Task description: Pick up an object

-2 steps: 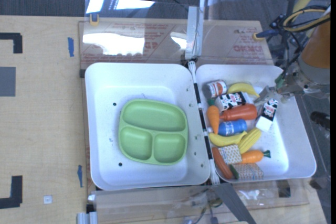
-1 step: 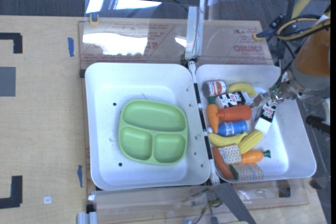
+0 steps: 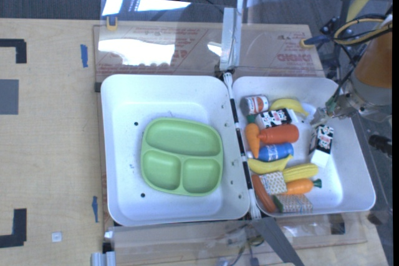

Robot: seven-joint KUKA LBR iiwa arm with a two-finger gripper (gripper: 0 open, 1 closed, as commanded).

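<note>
The right bin [image 3: 358,193] holds several toy foods. Among them are a red and white can [image 3: 255,104], a banana [image 3: 290,106], a black and white carton [image 3: 277,117], an orange-red bottle [image 3: 279,133], a blue can [image 3: 275,152], a corn cob [image 3: 300,172] and a carrot [image 3: 299,185]. A small black and white milk carton [image 3: 323,140] lies apart near the bin's right side. My gripper [image 3: 329,110] hangs over the right bin's upper right part, just above and to the right of that small carton. Nothing shows in its grasp.
The left bin [image 3: 118,134] holds a green divided plate [image 3: 182,156]. Clear plastic panels [image 3: 187,40] stand behind both bins. The arm's grey body and orange band [image 3: 377,65] rise at the right, with cables beside them. Wooden bench top lies to the left.
</note>
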